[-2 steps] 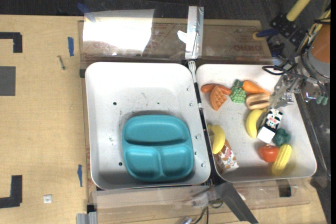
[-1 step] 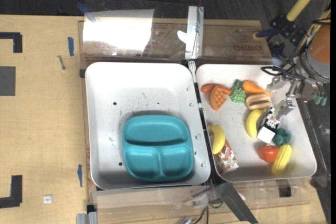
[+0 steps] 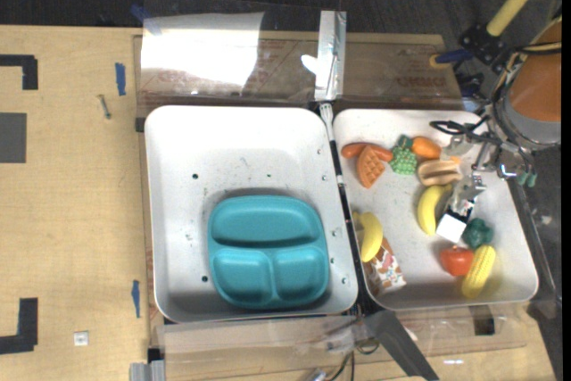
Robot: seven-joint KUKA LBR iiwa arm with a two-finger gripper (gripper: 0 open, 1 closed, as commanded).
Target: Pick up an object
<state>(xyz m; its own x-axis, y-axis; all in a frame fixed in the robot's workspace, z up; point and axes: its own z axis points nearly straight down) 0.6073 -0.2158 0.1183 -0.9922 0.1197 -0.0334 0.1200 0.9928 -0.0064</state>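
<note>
Reaching in from the right side of the camera view, the gripper [image 3: 466,192] stood low over the right bin [image 3: 526,285], in the middle of a group of toy foods. Directly at its left was a yellow banana [image 3: 429,208], and a hot dog in a bun [image 3: 439,169] was just above it. A dark green toy [image 3: 479,233], a red tomato [image 3: 457,260] and a yellow corn cob [image 3: 480,270] were near, toward the front of the bin. The banana was the closest thing, so I judged it the probable target.

The step in hand looked like the approach, or the moment just before closing, and nothing was visibly lifted. The gripper's own parts covered its tip, so I could not tell whether it was released or clenched, or whether it touched the banana.

For the next move, the tip should be centered across the narrow body of the banana and closed on it alone before going up. The hot dog was so close that it could be pushed or caught together.

The left bin [image 3: 169,131] carried a teal divided tray [image 3: 266,250], well apart from the arm.
</note>
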